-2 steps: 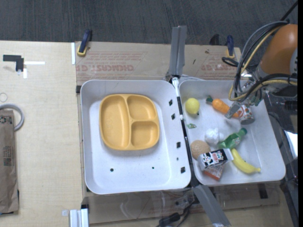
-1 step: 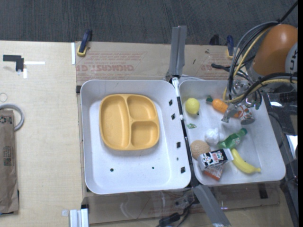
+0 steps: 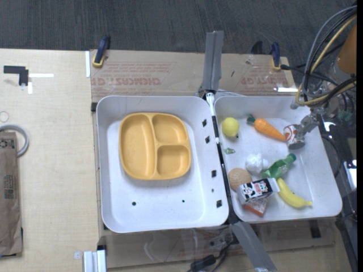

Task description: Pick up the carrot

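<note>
Camera view: the carrot [image 3: 269, 129] lies in the right bin [image 3: 326, 169], toward its far side, slanting between a lemon [image 3: 230, 127] and a small can [image 3: 290, 134]. The gripper [image 3: 299, 136] hangs at the bin's right side, just beside that can; whether it is open or closed cannot be told. Nearer the front lie a green bottle [image 3: 280, 167], a banana [image 3: 292, 195] and a milk carton [image 3: 255, 190]. A yellow divided plate [image 3: 154, 146] sits in the left bin [image 3: 113, 203].
</note>
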Controlling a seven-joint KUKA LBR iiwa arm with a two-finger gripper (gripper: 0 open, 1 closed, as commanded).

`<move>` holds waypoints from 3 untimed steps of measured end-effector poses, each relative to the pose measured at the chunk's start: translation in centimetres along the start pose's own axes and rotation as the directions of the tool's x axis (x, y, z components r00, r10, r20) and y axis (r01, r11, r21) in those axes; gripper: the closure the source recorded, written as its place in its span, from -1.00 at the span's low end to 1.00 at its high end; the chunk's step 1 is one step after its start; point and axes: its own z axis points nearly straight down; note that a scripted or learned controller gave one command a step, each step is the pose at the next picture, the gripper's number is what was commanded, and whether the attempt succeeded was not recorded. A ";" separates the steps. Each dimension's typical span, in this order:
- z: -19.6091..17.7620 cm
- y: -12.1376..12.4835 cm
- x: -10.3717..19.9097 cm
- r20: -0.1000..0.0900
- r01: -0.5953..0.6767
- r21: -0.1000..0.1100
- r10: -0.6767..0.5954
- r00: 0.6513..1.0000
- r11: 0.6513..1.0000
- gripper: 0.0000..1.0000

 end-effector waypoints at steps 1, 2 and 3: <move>0.2 0.7 -1.2 0.000 0.255 -0.001 -0.255 0.967 0.967 -1.00; 3.0 2.5 -2.1 0.000 0.500 -0.002 -0.500 0.866 0.866 -1.00; 2.8 0.0 0.7 0.001 0.774 -0.002 -0.774 0.633 0.633 -1.00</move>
